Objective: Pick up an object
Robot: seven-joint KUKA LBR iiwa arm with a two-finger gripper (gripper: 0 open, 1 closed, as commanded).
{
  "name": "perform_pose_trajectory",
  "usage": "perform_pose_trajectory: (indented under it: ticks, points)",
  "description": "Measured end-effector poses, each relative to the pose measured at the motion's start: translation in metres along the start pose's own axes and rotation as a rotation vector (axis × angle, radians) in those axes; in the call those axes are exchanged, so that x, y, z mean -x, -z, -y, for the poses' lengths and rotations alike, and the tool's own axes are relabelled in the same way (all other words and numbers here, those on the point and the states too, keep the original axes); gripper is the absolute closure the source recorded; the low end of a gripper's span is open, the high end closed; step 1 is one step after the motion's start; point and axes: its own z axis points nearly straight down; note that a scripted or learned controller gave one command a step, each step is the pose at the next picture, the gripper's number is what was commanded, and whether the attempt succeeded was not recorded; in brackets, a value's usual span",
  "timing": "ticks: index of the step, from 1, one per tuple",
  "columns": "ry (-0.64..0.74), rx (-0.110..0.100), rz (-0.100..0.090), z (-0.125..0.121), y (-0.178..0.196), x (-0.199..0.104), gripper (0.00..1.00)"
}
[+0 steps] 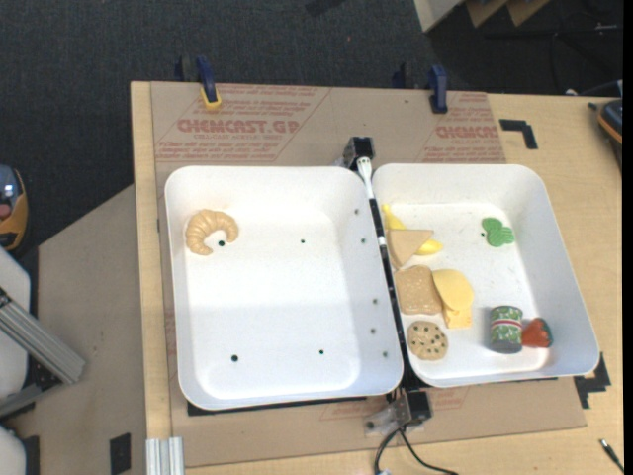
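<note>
Objects to pick lie in both bins. Lone one: a croissant [211, 232], upper left of the left bin [174, 265], curled, lying flat, well apart from everything else.

The right bin [566, 255] holds the rest. Along its left wall you have a tan wedge [408, 242] lying over something yellow. Below that a tan bread slice [416, 289] touches a yellow slice [455, 298] to its right. Just below the bread is a round cookie [427, 340] with dark chips. Lower right of that bin: a small can [504, 329], green with a red-and-white band, and a red item [536, 333] touching its right side. A green piece [497, 232] sits alone at the bin's upper right.

Gripper state: you cannot tell from this frame.

The bins sit side by side, inner rims touching along a black strip [374, 228]. Both rest on a brown board [297, 117] printed with red lettering. Two blue clamps [208, 79] [437, 85] hold its top edge. Dark floor [99, 28] fills the upper left of the frame.
</note>
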Motion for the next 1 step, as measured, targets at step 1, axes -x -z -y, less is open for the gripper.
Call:
perform_pose_trajectory:
  ticks: [1]
  points:
    - [0.000,-0.023,-0.008,0.0590,-0.0052,-0.0134,1.00]
